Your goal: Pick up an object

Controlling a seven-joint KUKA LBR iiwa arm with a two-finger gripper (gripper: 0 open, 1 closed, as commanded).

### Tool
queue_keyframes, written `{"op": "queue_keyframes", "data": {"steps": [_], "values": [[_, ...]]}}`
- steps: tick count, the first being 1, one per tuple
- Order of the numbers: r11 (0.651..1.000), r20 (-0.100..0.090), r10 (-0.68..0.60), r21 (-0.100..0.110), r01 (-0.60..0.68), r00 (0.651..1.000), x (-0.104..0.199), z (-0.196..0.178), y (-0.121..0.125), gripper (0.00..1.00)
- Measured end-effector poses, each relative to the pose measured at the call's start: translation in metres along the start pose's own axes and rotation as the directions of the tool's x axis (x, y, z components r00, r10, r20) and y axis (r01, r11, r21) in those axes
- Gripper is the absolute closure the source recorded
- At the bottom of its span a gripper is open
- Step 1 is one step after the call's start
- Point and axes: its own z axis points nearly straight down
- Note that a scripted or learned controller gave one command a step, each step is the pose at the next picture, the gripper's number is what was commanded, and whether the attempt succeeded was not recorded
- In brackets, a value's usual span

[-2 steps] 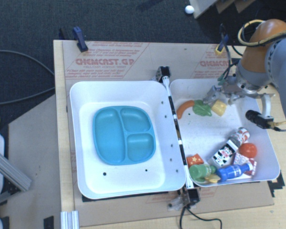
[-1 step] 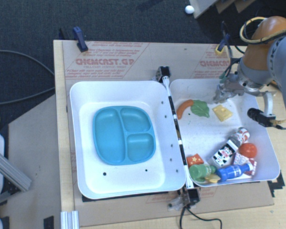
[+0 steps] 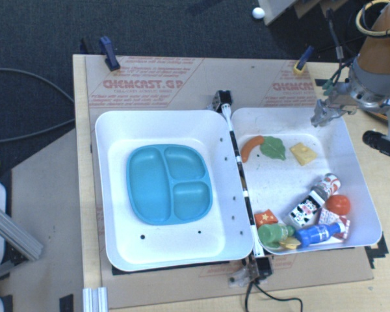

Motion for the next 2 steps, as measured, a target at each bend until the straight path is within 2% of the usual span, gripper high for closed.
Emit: {"op": "queue_keyframes", "data": {"steps": [1,2], "values": [[1.0,0.0,0.0,0.001,0.0,1.0,0.0,0.001,0.0,0.0],[1.0,-0.003,0.001,0.005,-0.001,1.0,0.001,0.072,-0.041,0.0]]}}
